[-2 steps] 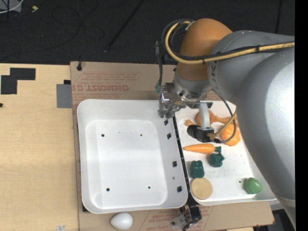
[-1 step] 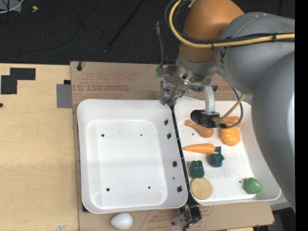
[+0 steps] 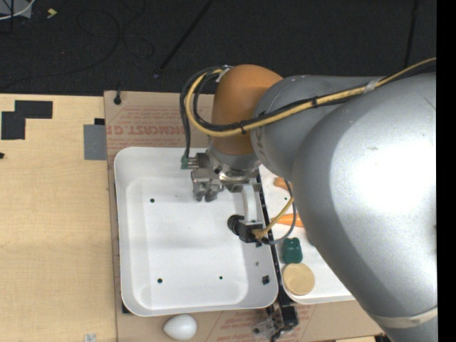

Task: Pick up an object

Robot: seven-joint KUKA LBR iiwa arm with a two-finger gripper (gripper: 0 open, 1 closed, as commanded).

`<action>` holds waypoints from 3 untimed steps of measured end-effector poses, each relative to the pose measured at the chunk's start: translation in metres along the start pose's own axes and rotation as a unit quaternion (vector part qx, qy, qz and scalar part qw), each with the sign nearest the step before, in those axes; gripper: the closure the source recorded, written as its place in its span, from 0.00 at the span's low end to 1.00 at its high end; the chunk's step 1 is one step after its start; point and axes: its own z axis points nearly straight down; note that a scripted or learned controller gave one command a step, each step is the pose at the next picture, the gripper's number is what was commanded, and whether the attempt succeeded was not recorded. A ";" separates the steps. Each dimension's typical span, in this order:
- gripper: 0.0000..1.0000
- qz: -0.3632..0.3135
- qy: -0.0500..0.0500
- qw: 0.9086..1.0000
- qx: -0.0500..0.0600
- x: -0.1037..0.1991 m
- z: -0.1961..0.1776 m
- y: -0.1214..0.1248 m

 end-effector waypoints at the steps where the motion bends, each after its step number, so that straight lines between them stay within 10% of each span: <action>1: 1.00 0.002 0.001 1.000 -0.013 0.000 -0.116 0.026; 2: 1.00 -0.002 0.002 1.000 -0.007 0.104 -0.109 0.020; 3: 1.00 0.001 0.001 1.000 -0.009 0.112 -0.187 0.002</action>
